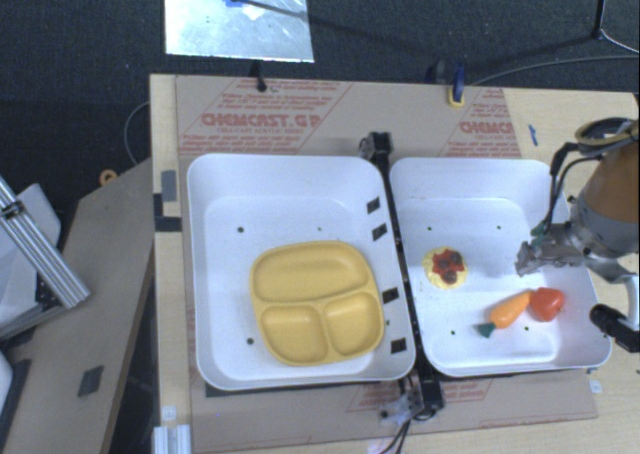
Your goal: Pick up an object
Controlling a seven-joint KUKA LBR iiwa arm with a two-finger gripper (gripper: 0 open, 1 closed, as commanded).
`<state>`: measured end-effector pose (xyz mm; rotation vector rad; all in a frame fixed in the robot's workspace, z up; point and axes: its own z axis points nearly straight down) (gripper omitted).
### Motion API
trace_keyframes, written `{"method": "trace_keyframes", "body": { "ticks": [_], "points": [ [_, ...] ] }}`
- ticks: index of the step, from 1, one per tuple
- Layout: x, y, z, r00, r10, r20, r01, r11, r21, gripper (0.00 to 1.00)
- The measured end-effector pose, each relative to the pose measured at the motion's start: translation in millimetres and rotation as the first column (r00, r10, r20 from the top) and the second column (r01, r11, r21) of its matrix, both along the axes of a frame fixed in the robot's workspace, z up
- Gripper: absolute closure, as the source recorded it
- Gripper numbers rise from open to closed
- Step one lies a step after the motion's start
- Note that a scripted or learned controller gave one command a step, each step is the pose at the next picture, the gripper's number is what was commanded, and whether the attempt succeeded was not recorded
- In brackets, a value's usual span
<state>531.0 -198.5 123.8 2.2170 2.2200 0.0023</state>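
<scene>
left bin (215, 202): yellow tray (316, 300) | right bin (470, 192): pizza toy (445, 266), carrot (506, 311), tomato (546, 303) beside carrot | claw (535, 256) above tomato, near bin's right rim; grip state unclear

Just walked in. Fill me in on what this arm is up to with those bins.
The grey KUKA arm with the orange band reaches in from the right over the right-hand white bin, its gripper just above a red tomato-like toy and an orange toy carrot. A small round yellow toy with red topping lies further left. Nothing looks held. The left-hand white bin holds a yellow three-compartment plastic tray.
</scene>
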Motion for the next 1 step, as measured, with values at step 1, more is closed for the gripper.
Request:
{"method": "trace_keyframes", "body": {
  "ticks": [1],
  "points": [
    [-3.7, 6.5, 59.6, 1.0, 0.003, 0.001, -0.003, 1.0, 0.0, 1.0]
  ]
}}
